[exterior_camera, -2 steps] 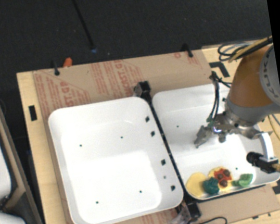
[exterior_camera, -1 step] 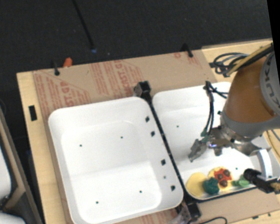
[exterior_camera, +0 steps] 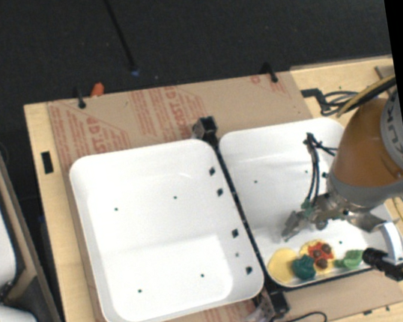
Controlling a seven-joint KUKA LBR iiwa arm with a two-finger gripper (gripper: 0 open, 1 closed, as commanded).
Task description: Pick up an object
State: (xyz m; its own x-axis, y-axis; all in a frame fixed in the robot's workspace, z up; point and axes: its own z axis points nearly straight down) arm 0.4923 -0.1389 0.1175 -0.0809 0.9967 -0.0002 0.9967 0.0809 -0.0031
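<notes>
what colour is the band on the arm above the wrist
Orange, on the arm's band above the tool, in the camera view.

Two shallow white plastic bins, the left [exterior_camera: 159, 231] and the right [exterior_camera: 270, 161], sit on a tan cardboard sheet [exterior_camera: 141, 116] printed with faded red lettering. In the right bin lie a pale yellow rounded object [exterior_camera: 281, 263], a teal lump [exterior_camera: 304, 269], a red piece with dark spots [exterior_camera: 320, 250] and a green piece [exterior_camera: 350, 259]. The grey arm carries an orange band [exterior_camera: 363, 150].
</notes>
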